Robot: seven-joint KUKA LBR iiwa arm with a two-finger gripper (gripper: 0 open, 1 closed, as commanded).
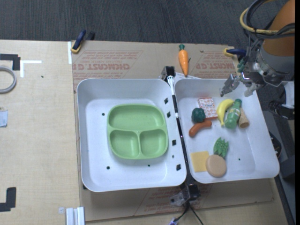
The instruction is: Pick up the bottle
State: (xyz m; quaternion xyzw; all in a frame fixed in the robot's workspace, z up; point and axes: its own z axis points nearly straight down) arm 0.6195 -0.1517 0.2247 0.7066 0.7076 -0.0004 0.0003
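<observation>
I see the bottle [232, 114] lying in the right bin [262, 125], toward its far right part, long axis running near-to-far with a slight tilt, touching the banana [224, 109] on its left and the cone [243, 118] on its right. My gripper [240, 83] hovers just beyond it on the far side, above the bin's far rim; whether it is released or clenched I cannot tell. I judge the coming move to be a short drop toward the near side.

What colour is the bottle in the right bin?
Pale green, with a darker green cap; the bottle lies beside the banana in the camera view.
</observation>
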